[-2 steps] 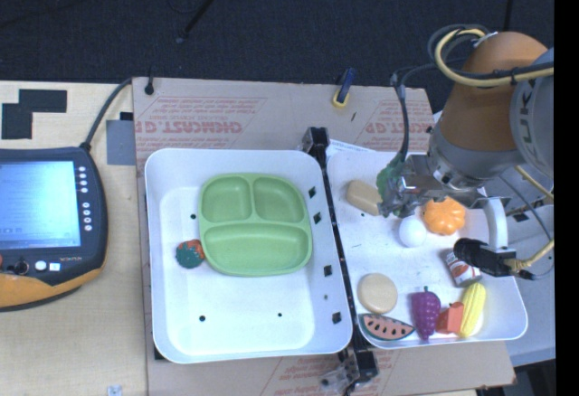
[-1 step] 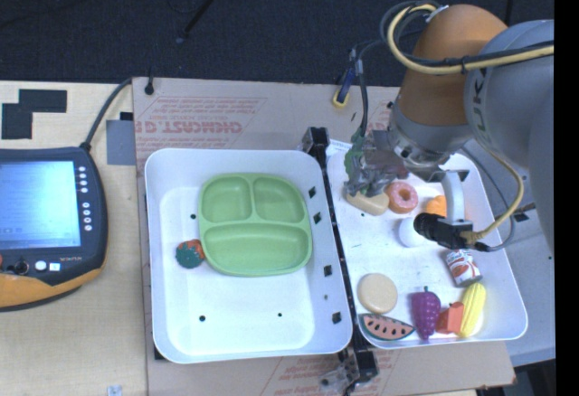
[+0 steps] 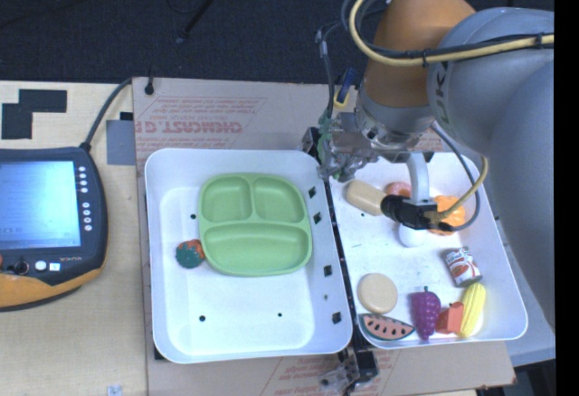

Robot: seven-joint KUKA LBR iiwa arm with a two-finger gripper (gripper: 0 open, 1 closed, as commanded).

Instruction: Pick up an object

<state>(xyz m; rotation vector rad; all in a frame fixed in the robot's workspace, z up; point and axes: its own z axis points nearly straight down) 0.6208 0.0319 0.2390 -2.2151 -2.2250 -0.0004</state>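
Observation:
My gripper (image 3: pixel 336 165) hangs low over the back left corner of the right bin (image 3: pixel 507 313), close to the wall between the two bins. Just to its right lies a beige bread-like piece (image 3: pixel 365 197). Beyond that are an orange piece (image 3: pixel 398 190) and another orange item (image 3: pixel 452 212), both partly hidden by the robot's parts. Toward the front of this bin lie a small can (image 3: pixel 462 265), a round tan cookie (image 3: pixel 377 292), a watermelon slice (image 3: pixel 387 327), purple grapes (image 3: pixel 424 306), a red piece (image 3: pixel 450 319) and a yellow corn cob (image 3: pixel 473 307).
The left bin (image 3: pixel 235 322) holds a green divided plate (image 3: pixel 254 224) and a small red and green fruit (image 3: pixel 189 253) by the plate's left edge. A teach pendant (image 3: pixel 45 222) lies on the bench at the far left. The arm's orange band (image 3: pixel 416 42) rises over the back of the right bin.

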